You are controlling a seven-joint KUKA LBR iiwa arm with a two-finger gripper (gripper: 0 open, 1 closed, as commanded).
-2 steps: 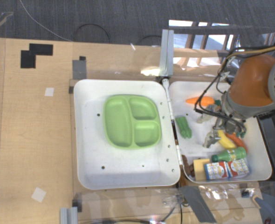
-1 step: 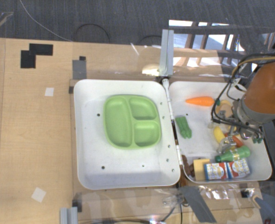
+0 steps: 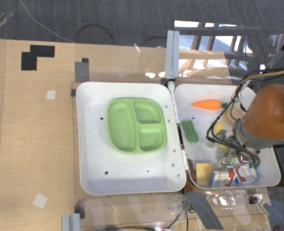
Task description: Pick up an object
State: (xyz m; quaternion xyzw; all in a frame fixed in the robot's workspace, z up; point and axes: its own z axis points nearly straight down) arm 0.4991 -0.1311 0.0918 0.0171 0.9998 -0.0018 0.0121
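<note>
Claw point(image 3: 233, 153) low in crowded right bin point(image 3: 200, 93), near front rim; grip state unclear. Orange carrot point(image 3: 207, 105) apart, near back wall.

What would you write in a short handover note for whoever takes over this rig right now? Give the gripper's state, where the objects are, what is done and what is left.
Gripper: low in the right bin, over the cartons; finger state cannot be told, nothing seen held.
Right bin: carrot at the back, green item by the left wall, yellow item beside the arm, tan block and colourful cartons at the front.
Left bin: green divided plate.
Done: arm has reached the bin.
Left: grasp one object and lift it.
</note>
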